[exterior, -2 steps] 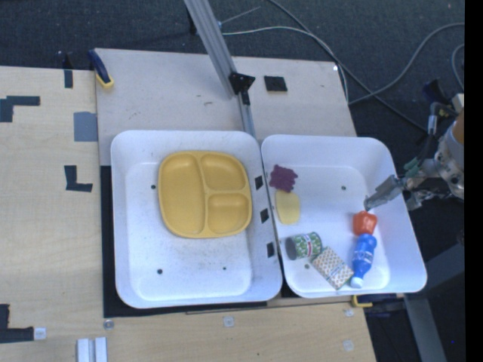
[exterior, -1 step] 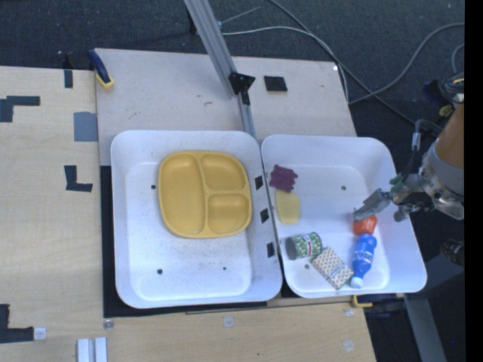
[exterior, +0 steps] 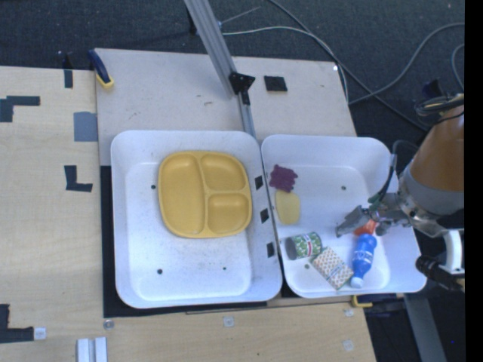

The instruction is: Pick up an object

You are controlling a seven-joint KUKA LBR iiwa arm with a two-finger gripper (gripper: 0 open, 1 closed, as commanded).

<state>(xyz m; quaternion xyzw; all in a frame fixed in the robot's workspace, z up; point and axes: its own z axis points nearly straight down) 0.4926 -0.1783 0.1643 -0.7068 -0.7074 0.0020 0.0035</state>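
Observation:
The right bin [exterior: 324,153] holds several objects. A purple lump [exterior: 283,176] lies near its left wall, with a pale yellow piece [exterior: 287,207] just below it. A green can [exterior: 305,245] lies on its side beside a patterned box [exterior: 331,268]. A blue bottle [exterior: 364,256] lies at the lower right, its white cap pointing toward the front. My gripper [exterior: 355,223] hangs low over the bin's right part, just above the bottle's upper end. A small orange-red bit [exterior: 370,227] shows right beside it. Nothing is visibly held.
The left bin [exterior: 136,277] carries a yellow divided plate [exterior: 204,193]. A metal strut [exterior: 215,40] slants down to the bins' shared wall. Cables run across the dark floor at the back right. The arm's orange band [exterior: 445,153] overhangs the right bin's right rim.

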